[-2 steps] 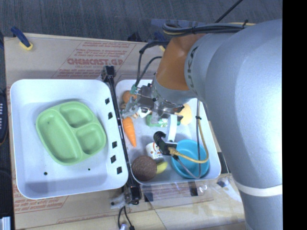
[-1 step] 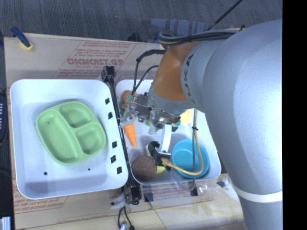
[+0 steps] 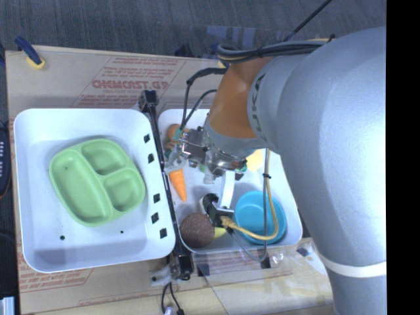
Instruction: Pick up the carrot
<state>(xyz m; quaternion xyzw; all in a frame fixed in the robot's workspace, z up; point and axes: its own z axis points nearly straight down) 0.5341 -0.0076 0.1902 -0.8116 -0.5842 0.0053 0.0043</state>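
Two white bins sit side by side on the worktop, which is covered with printed cardboard. The left bin holds a green divided plate near its centre. The right bin is largely covered by the arm, which reaches in from the right of the frame. The carrot lies at the left edge of the right bin, just beside the dividing wall, tip pointing toward the bottom of the frame. The gripper hangs just above and right of the carrot; its state cannot be told from this view. Lower in that bin sit a brown round object and a blue bowl, with a yellow cable looping across the bowl.
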